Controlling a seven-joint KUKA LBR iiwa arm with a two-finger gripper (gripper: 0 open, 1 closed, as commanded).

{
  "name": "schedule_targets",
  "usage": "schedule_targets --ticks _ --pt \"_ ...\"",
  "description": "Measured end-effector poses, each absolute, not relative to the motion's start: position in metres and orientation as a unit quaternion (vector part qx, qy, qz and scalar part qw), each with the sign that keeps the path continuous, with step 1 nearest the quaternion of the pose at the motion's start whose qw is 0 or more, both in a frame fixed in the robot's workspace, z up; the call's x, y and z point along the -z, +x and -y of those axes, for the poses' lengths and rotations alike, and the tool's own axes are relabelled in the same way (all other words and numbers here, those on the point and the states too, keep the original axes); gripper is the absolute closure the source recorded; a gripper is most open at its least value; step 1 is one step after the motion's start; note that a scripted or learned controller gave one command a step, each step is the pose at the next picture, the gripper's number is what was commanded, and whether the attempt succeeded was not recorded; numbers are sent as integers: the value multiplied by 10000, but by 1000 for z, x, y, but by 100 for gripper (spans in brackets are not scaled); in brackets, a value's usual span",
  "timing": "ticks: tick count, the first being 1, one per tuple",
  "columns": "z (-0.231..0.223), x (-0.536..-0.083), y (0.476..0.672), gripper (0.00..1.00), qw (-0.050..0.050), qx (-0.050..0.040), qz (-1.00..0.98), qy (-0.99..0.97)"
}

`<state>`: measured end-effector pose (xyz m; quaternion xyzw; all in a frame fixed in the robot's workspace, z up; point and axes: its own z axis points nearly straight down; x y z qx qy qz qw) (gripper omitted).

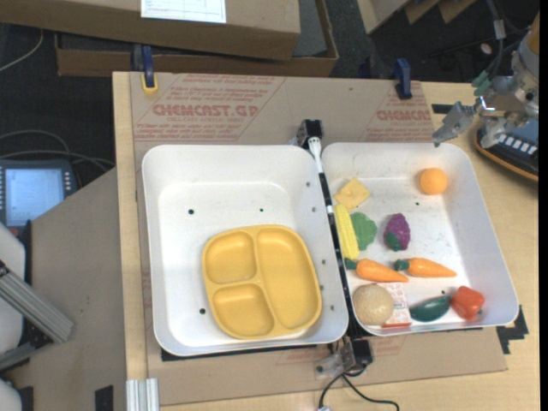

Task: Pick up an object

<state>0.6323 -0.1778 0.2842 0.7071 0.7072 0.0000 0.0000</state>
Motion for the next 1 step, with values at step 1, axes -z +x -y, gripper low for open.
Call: schedule_targets --ticks 1 --pt "164 -158 595 0 -58 29 -7069 7073"
